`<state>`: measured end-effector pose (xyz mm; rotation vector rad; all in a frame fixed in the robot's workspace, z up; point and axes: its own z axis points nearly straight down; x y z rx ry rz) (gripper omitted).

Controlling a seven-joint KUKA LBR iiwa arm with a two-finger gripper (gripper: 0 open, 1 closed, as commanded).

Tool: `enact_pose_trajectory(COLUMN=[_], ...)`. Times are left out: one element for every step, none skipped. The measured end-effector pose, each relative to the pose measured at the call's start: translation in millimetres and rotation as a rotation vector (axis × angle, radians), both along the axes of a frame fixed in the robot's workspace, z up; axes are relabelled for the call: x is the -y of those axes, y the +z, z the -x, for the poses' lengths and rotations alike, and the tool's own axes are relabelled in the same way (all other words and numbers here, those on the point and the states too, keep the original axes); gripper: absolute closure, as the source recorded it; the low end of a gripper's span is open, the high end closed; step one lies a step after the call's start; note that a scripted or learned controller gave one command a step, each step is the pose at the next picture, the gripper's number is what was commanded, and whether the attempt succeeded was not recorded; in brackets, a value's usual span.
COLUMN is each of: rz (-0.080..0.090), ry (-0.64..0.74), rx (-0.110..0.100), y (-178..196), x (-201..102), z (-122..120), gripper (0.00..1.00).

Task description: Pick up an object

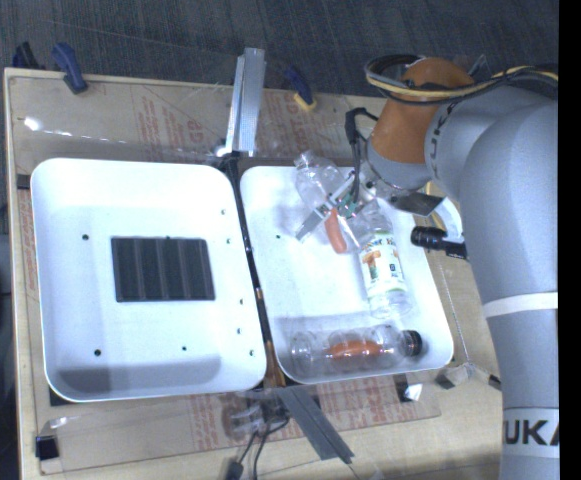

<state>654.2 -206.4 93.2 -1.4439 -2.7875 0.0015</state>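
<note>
My gripper [338, 208] is low in the upper part of the right bin [270, 268], reaching in from the right under the orange wrist band. Just below it lies a small orange-red object [337, 235], touching or very close to the gripper. A crumpled clear plastic item [315, 176] sits right beside it toward the bin's back edge. A clear bottle with a white and orange label [383, 268] lies lengthwise along the right wall. Another clear bottle with orange contents [355, 346] lies across the front of the bin.
The left bin [70, 208] holds a dark ribbed rectangular panel [163, 268]. A metal bar [245, 98] stands at the back between the bins. Blue clamps [68, 66] grip the bench's far edge. The arm's grey body [500, 228] covers the bench's right side.
</note>
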Motion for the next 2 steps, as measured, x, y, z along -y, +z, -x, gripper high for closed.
enact_pose_trajectory(rz=[0.0, 0.001], ry=[0.006, -0.031], rx=[-0.001, 0.002], y=[10.3, 91.9], x=[-1.6, -109.7], z=[-0.9, -3.1], gripper=[1.0, 1.0])
